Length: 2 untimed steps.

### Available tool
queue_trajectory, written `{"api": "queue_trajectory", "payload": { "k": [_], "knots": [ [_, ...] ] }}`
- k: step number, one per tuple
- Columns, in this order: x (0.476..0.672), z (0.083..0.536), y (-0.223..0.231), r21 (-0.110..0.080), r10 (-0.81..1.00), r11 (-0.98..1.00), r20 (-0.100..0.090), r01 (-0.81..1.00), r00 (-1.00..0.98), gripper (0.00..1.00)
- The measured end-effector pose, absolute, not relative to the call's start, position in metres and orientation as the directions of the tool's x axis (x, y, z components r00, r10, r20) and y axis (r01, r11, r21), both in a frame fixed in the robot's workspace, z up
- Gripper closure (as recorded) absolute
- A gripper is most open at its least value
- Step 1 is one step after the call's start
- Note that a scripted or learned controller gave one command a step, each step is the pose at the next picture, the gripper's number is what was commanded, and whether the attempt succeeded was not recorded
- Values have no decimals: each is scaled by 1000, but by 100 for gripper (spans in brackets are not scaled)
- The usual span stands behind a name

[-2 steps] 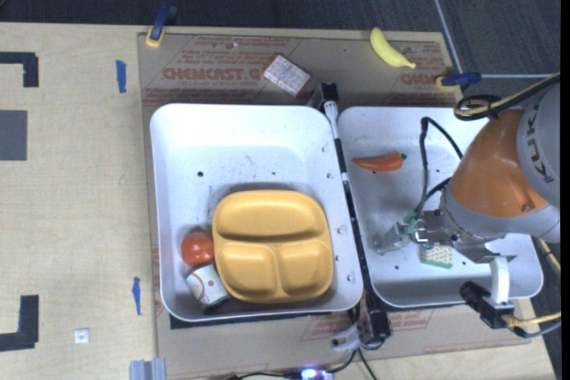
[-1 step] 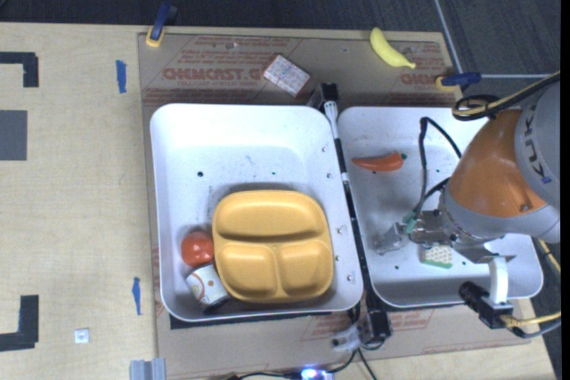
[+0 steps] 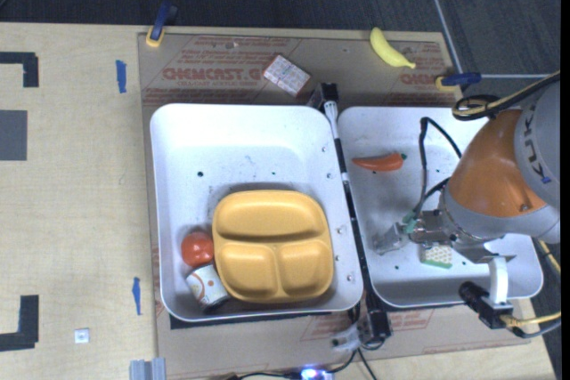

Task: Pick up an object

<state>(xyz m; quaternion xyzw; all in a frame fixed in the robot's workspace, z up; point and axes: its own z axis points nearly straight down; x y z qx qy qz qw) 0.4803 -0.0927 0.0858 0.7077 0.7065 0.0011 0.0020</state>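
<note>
red pepper (image 3: 378,162) lies apart from jaws (image 3: 389,238), whose state i cannot tell

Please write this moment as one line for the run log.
arm: over right bin | gripper: low above bin floor, grip unclear | nearby: red chili, small green-white item | left bin: yellow tray

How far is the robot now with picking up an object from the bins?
Done: the arm has reached into the right bin, and its pincer is low over the bin floor. In hand: nothing can be seen between its tips. The red chili pepper lies apart from it, and a small green and white piece lies beside the wrist. Left: grasping a thing and lifting it.
</note>
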Motion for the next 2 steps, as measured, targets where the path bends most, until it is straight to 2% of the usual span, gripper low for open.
{"api": "queue_trajectory", "payload": {
  "k": [2],
  "knots": [
    [480,86,-93,4,1000,-2,-1,1000,2,0]
  ]
}}
